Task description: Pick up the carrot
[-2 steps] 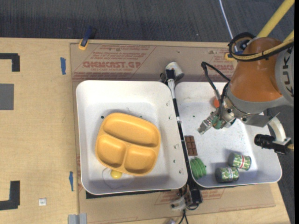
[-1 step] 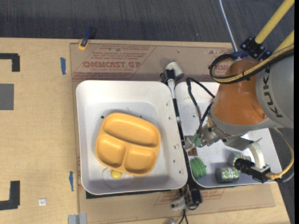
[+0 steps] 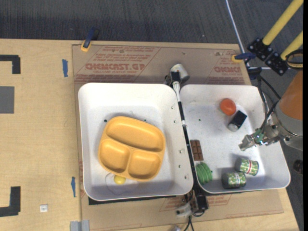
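The gripper (image 3: 252,140) hung over the right bin (image 3: 211,93), close to its right wall, pale metal with a speck of green at the tip. Whether it was open or closed could not be told from this angle, and nothing showed in its grasp. Behind it the grey arm (image 3: 293,109) with its orange band ran out of view on the right.

Below the gripper, near the front right corner, lay two green cans (image 3: 248,166) just beside each other, both on their sides. Up and to the left of the gripper lay a small black-and-white cylinder (image 3: 237,121), and touching its upper end was the carrot (image 3: 227,105), a stubby orange piece in the bin's back half, well apart from the gripper. By the left wall lay a brown chocolate bar (image 3: 196,149), with a green leafy piece (image 3: 203,172) just in front of it.

The left bin (image 3: 91,129) held a yellow divided tray (image 3: 131,147). A small yellow thing (image 3: 119,179) peeped out from under its front edge, too hidden to name.

Both bins rested on a brown sheet (image 3: 120,64) printed with red lettering, fixed at its back corners by a clamp on the left (image 3: 88,41) and another on the right (image 3: 239,57). The sheet lay on a light wooden bench (image 3: 38,153) marked with black corner marks (image 3: 10,64) and bits of blue tape (image 3: 65,67). Beyond the bench was dark carpet (image 3: 144,8), and a yellow pole (image 3: 286,13) slanted across the upper right corner.
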`<state>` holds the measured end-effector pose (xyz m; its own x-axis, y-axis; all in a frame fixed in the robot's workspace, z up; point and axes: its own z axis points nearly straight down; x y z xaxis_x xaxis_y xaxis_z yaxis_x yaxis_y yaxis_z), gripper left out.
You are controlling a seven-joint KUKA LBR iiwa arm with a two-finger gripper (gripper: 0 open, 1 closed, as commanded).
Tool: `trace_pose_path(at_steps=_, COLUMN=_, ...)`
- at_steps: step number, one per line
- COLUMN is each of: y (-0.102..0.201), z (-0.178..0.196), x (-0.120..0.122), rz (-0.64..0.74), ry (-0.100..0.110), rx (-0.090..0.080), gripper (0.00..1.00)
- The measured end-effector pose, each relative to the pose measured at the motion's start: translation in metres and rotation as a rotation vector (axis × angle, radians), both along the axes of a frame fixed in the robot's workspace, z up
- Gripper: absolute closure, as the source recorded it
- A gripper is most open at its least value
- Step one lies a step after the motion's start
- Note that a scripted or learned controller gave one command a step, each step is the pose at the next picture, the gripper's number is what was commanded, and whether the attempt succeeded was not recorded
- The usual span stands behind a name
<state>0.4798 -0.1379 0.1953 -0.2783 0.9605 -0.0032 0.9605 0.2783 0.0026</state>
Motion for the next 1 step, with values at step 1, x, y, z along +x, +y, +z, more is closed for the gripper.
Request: trace_pose_path(at_steps=1, y=0.0724, z=-0.0108, x=-0.0003, rz=-0.014, ry=0.005, rx=0.004, gripper=1.00)
